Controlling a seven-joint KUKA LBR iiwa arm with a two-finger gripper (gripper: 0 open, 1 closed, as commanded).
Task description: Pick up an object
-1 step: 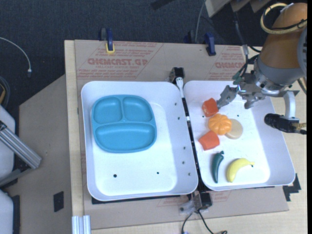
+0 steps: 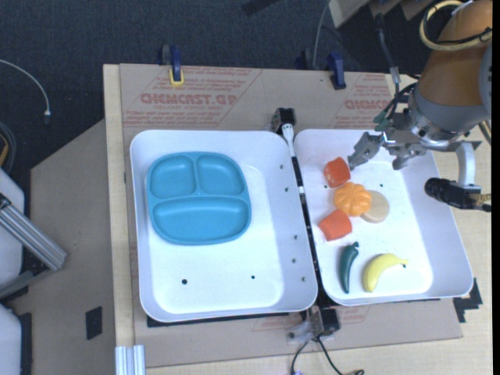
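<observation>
The fingers (image 2: pixel 384 151) hang spread and empty over the right bin (image 2: pixel 437 233), in the approach step. A red block (image 2: pixel 337 171) lies just left and below them, the likeliest target; next they must shift over it and descend.

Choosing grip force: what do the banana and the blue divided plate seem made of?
Banana: probably moulded plastic toy, smooth and uniformly yellow with a slight sheen. Blue divided plate: likely rigid plastic, even colour, rounded moulded compartments, soft gloss.
</observation>
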